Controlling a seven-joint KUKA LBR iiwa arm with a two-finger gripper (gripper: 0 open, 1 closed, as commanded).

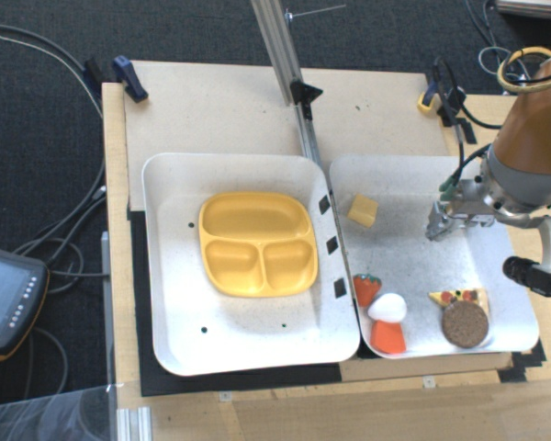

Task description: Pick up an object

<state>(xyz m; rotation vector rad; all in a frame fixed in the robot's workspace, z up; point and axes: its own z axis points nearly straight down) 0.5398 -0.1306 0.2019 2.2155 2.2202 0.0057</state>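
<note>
One gripper (438, 225) over right bin (413, 265)

Two shallow white bins (165, 246) sit side by side on the bench. The left one holds one yellow plastic tray (257, 243) with three compartments. The right one holds five items: one tan wooden cube (363, 211), one red strawberry toy (366, 288), one white-and-orange object (387, 322), one pizza-slice toy (457, 297) and one brown round cookie (465, 323).
</note>
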